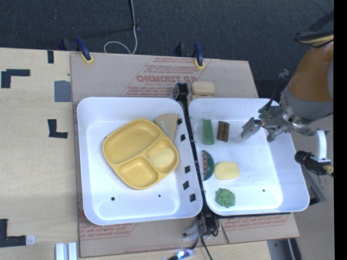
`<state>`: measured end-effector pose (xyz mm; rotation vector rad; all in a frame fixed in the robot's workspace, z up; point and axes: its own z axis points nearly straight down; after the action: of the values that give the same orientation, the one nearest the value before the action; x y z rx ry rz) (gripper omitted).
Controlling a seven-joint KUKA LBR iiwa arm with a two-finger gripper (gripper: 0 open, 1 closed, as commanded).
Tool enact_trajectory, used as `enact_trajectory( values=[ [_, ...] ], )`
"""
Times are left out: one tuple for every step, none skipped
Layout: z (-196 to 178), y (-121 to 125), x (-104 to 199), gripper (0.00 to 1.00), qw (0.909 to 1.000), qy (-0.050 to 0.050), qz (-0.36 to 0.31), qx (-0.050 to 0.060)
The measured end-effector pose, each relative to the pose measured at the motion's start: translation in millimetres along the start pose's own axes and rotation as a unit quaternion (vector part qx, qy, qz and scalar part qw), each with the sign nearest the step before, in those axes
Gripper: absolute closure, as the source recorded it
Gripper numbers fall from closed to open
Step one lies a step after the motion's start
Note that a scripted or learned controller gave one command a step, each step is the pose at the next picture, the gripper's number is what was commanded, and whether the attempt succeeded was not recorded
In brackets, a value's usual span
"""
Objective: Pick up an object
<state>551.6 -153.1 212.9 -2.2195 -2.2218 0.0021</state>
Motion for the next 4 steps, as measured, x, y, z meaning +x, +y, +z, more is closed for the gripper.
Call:
enact_trajectory(
  values=[
    [117.4,-49.4,19.4,0.0,1.0,0.0,0.0,-0.001],
    [127.0,6.8,50.1,0.0,1.0,-0.004,0.0,-0.001],
    [127.0,76.5,-5.6,0.0,1.0,-0.002,0.0,-0.004],
    [128.0,118.6,35.1,0.0,1.0,0.0,-0.002,-0.002]
  ],
)
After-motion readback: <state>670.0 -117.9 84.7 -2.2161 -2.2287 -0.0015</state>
